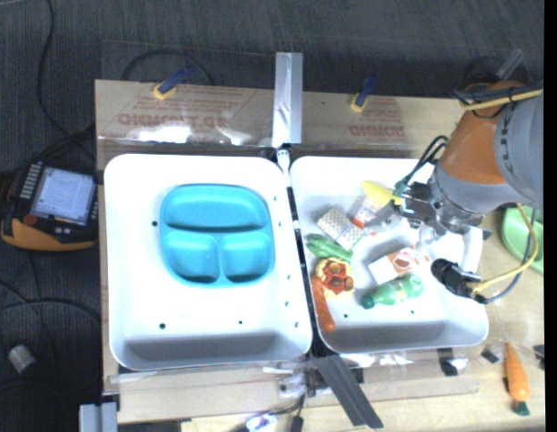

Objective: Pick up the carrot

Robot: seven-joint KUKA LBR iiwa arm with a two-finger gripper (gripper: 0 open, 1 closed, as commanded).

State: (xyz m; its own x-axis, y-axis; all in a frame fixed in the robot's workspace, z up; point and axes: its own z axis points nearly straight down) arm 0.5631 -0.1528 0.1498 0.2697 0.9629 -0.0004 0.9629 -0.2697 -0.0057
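An orange carrot [322,311] lies lengthwise along the left wall of the right bin [458,331], just below a red and orange toy [335,274]. My gripper [420,226] hangs over the bin's right half, above a small white and red carton [395,264] and well to the right of the carrot. Nothing shows in its grasp. The orange band [467,147] of the arm sits above the bin's right rim.
The right bin also holds a green bottle [392,292], a checkered packet [339,227], a green piece [327,246] and a yellow item [377,190]. A blue divided tray [215,232] lies in the left bin [134,331]. A second carrot-like toy [516,382] lies on the bench outside.
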